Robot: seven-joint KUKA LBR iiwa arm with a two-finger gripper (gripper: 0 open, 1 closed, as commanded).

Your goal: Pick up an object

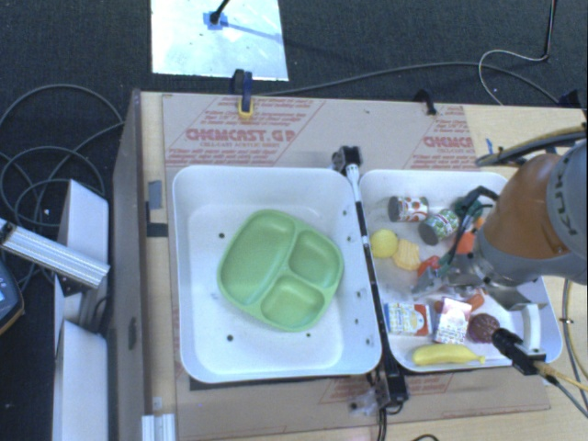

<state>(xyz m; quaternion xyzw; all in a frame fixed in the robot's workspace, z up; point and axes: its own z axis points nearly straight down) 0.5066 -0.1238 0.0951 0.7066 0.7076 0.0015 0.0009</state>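
Observation:
The right bin (432, 176) holds several small items. Among them are a red-and-white can (409, 209), a greenish can (440, 225), a yellow lemon (384, 243) and an orange-yellow piece (407, 254). Along the front lie a small carton (405, 319), a pink packet (454, 318), a brown round thing (484, 325) and a banana (448, 356). My gripper (441, 270) reaches down into the middle of this bin, just above the pink packet and right of the orange-yellow piece. The arm's bulk hides what lies under the wrist.
The left bin (184, 246) bears a green divided plate (280, 269) near its middle. A black clamp (347, 160) sits at the top of the ridge between the bins. Cables lie on the dark floor at left and upper right.

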